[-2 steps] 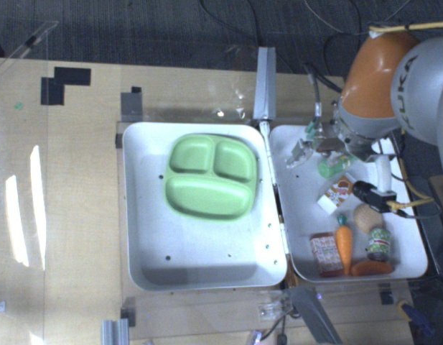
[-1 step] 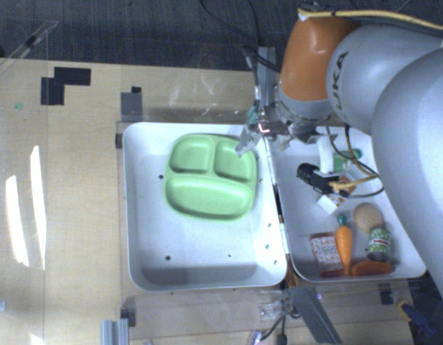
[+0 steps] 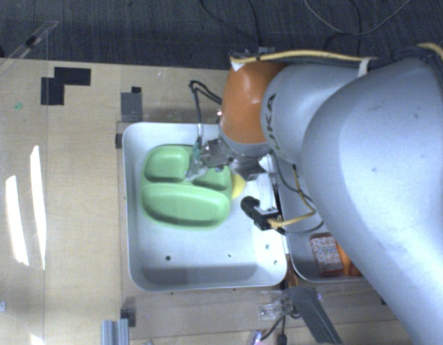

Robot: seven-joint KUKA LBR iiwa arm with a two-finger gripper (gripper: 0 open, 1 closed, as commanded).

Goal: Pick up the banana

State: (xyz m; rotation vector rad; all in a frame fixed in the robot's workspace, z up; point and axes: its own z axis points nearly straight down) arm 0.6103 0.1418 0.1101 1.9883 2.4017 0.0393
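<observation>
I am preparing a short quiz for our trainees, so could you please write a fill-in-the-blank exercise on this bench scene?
1. The soft green rounded objects lie in the ____ shallow white bin.
2. The band above the grey arm's wrist is coloured ____.
3. A small piece of the ____ banana peeks out beside the green objects, below the wrist.
4. The orange-and-white packet lies in the ____ bin.

Missing words: left; orange; yellow; right

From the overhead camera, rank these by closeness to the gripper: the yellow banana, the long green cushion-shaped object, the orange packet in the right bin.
1. Yellow banana: a sliver beside the gripper, in the left bin.
2. Long green cushion-shaped object: just below the gripper, same bin.
3. Orange packet: farthest, in the right bin, partly under the arm.
</observation>
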